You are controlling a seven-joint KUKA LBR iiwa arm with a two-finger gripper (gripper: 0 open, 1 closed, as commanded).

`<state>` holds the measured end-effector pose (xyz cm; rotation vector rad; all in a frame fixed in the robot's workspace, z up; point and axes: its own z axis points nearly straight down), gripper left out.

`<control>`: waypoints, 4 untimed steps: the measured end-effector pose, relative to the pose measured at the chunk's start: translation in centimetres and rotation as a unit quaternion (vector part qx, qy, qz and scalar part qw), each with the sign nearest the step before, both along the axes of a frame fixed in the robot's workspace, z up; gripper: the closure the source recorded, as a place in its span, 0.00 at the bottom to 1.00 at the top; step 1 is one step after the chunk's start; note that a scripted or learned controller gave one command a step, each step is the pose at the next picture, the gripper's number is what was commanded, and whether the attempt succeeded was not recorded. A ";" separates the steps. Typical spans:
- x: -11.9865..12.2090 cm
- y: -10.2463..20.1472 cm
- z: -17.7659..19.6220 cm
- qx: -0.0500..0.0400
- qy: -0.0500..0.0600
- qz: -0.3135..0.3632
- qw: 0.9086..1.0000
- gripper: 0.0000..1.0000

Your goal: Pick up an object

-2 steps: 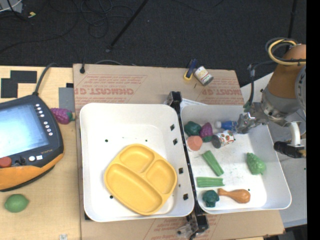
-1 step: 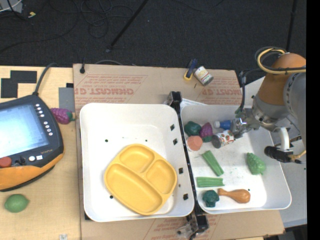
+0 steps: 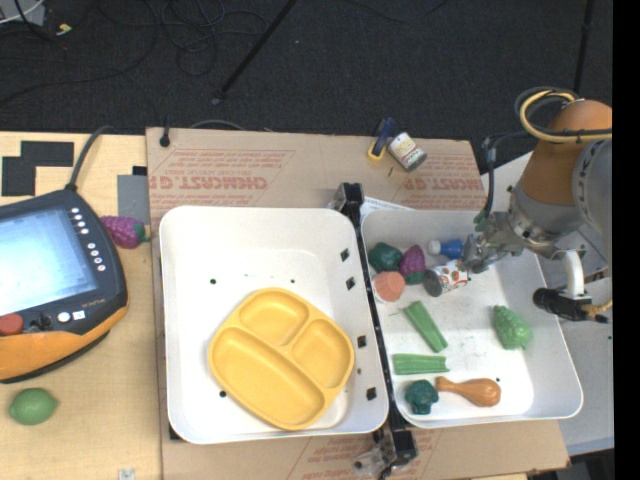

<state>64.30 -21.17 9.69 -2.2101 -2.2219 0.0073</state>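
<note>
The right bin (image 3: 545, 388) holds several toy foods. Among them are a dark green piece (image 3: 385, 258), a purple piece (image 3: 412, 261), a blue piece (image 3: 447, 249) and a salmon ball (image 3: 389, 286). A small red-and-white item (image 3: 455, 276) lies beside a dark grey one (image 3: 432, 283). Further forward are a green pod (image 3: 427, 326), a flat green strip (image 3: 420, 364), a broccoli (image 3: 421, 396), an orange drumstick (image 3: 472, 391) and a leafy green piece (image 3: 512, 328). My gripper (image 3: 478, 254) hangs low at the bin's back right, just right of the red-and-white item. Nothing is visibly held.
A yellow divided plate (image 3: 280, 356) lies in the left bin (image 3: 200, 238). Left of the bins sit a teach pendant (image 3: 50, 268), a purple grape toy (image 3: 125, 230) and a green ball (image 3: 33, 406). A small can (image 3: 407, 151) lies on the cardboard behind the bins.
</note>
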 end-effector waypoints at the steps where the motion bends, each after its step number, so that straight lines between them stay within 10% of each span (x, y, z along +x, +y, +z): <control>1: 0.0 -0.1 1.0 0.000 0.000 0.000 1.000 1.00; 3: -2.9 -0.2 41.9 -0.005 -0.012 -0.003 1.000 1.00; 4: -6.8 5.0 26.6 0.002 0.005 -0.001 1.000 1.00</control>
